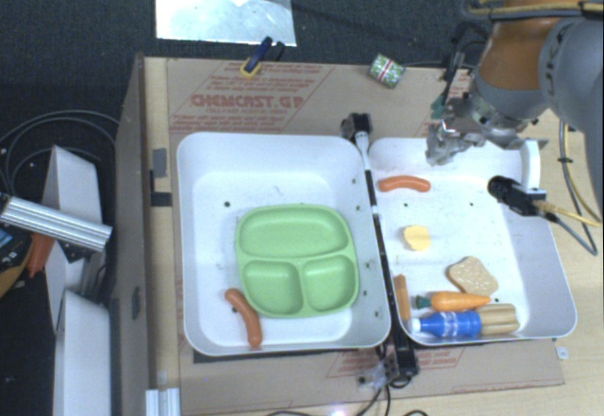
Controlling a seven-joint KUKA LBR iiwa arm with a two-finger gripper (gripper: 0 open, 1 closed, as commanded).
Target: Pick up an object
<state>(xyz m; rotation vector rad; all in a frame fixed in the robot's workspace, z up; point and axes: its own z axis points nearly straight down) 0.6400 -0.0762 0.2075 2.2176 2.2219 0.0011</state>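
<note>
The grey metal gripper point(442, 152), grip state unreadable, hovers just right of and above the orange-red sausage point(404, 184) in the right white bin point(545, 258).

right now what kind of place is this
Probably a robot lab test bench: a KUKA arm's gripper over two white bins, toy food like a sausage and bread slice, loose cables around.

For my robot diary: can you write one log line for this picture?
task: pick up an object | gripper: above right bin back edge | nearest: hot dog | held: nothing seen
</note>
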